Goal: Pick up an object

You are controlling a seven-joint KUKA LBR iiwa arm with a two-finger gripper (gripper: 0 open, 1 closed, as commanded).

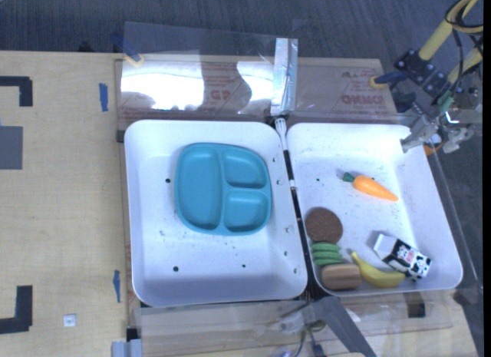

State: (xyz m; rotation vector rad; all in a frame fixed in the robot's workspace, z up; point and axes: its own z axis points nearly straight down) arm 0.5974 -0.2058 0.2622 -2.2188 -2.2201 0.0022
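Observation:
The right bin (430, 194) holds several toy foods. An orange carrot (371, 186) lies near its middle. A brown round cookie (324, 225) rests by the left wall, with a green ridged piece (327, 253) and a tan bread roll (340, 276) below it. A yellow banana (376, 272) curves along the front, next to a black-and-white milk carton (402, 255). My gripper (431, 134) hangs over the bin's far right corner, well apart from all of them, with nothing visibly held.
A blue divided plate (224, 188) lies in the left bin (146, 217). A clear plastic sheet with a taped strip (283, 75) stands behind both bins. Yellow cables (449, 21) run along the arm at the upper right.

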